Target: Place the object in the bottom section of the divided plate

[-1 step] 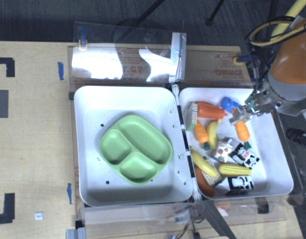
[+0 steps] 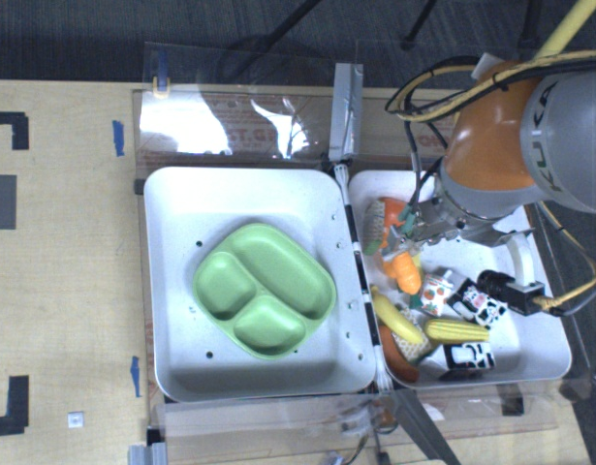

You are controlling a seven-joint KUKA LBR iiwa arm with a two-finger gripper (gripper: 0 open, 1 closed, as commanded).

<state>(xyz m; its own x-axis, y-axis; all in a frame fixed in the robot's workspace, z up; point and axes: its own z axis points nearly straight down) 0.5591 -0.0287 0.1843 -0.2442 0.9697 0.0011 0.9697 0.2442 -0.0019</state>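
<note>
Arm: grey KUKA arm (image 2: 559, 134) with its orange band stood highest, over the right bin's upper half, entering from the right.
Gripper: the gripper (image 2: 411, 229) hung over the upper left part of the right bin; whether it was open or closed could not be told, nor whether it held anything.
Divided plate: green divided plate (image 2: 264, 289) lay in the middle of the left bin (image 2: 181, 211), all three sections bare.
Right bin: the right bin (image 2: 540, 352) held the toy clutter, just beside the left bin.
Orange toy: a carrot-like orange piece (image 2: 406, 273) lay just below the gripper.
Banana: a yellow banana (image 2: 394, 320) lay below the orange piece, near the bin's left wall.
Corn: a yellow corn cob (image 2: 456, 331) lay right of the banana.
Cow-patterned pieces: one black-and-white piece (image 2: 479, 305) sat above the corn, another (image 2: 469, 356) below it.
Spotted cube: a white spotted cube (image 2: 436, 293) sat between the orange piece and the upper cow-patterned piece.
</note>
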